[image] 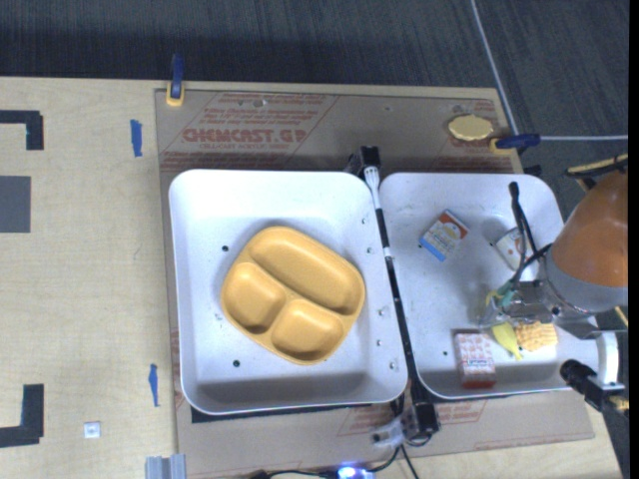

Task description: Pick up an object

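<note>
A: From the overhead camera, where is the arm [596, 242] working?

B: It is reaching in from the right and hanging over the right bin [439, 352], with the gripper [519, 307] sitting low over a small cluster near that bin's right side. Whether it is gripping anything I cannot tell; the wrist is hiding that part.

A: What is lying under it?

B: A yellow waffle-patterned piece [536, 338] is peeking out just beside a yellow banana-like toy [505, 339]. A red and white packet [474, 356] is lying near the front wall, and a small blue and orange box [442, 236] is resting well apart, toward the back.

A: How would those handle?

B: I am judging them light and stiff, probably small plastic or card pieces, likely to slide on the smooth white floor. The packet is offering flat sides for a pinch across its narrow width.

A: Room to move?

B: The cluster is crowding the right wall, so clearance is looking tight there. The middle of the bin is staying open. The left bin [200, 267] is holding a large yellow divided tray [292, 292].
</note>
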Action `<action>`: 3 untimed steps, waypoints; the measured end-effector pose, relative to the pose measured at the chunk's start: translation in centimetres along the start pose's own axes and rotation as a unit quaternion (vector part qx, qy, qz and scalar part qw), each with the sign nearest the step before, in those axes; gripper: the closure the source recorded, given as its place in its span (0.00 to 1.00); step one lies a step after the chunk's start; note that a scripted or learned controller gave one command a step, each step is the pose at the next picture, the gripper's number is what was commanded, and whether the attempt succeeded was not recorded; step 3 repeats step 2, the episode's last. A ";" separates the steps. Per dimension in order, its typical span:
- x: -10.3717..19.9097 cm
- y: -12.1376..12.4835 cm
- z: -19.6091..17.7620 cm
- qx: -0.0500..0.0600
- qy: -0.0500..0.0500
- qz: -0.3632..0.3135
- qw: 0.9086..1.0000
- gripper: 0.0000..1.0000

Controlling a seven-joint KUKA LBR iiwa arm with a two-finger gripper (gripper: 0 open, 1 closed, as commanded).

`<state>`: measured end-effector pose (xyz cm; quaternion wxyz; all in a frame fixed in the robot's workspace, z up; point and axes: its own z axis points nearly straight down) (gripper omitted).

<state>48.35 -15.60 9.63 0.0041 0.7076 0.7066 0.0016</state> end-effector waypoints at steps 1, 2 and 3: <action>7.8 4.1 -8.9 0.003 0.002 -0.002 1.000 1.00; 16.6 1.9 -10.0 0.005 0.002 -0.001 1.000 1.00; 16.6 1.9 -10.0 0.005 0.002 -0.001 1.000 1.00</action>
